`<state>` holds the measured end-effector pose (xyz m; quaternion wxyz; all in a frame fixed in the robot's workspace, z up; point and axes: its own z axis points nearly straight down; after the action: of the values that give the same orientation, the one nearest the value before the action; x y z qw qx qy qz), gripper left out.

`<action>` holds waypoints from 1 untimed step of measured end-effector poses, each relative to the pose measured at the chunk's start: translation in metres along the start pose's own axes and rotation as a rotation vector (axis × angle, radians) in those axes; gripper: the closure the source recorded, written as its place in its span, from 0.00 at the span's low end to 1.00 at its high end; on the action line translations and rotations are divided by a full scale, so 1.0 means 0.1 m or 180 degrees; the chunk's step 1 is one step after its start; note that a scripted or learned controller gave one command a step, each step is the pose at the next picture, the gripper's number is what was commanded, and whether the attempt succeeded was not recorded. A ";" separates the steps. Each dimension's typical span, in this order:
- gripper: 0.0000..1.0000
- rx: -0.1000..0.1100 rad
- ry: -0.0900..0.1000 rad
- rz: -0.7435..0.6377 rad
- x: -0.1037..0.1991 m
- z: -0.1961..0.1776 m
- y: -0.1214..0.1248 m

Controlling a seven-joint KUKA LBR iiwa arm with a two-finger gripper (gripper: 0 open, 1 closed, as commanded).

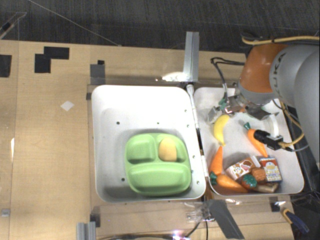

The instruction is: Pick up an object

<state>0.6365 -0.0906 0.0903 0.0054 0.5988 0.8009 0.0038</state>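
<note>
A: What's hard to read here?
B: The gripper (226, 107), just above the banana (220, 128); whether its fingers are spread or closed, I cannot tell.
A: And beyond the banana?
B: Below it, 2 carrots (216, 160) and small cartons crowd together, partly overlapping. Left of it, a green tray (150, 176) sits in the other white bin (107, 134) on the wooden bench (45, 149).

I could read no text; the two small printed cartons (255, 170) at the lower right of the frame bore only blurred print.
</note>
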 end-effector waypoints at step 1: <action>1.00 -0.0019 0.0008 -0.0004 0.01 -0.11 0.03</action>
<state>0.6394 -0.0885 0.1015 0.0063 0.5982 0.8013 0.0069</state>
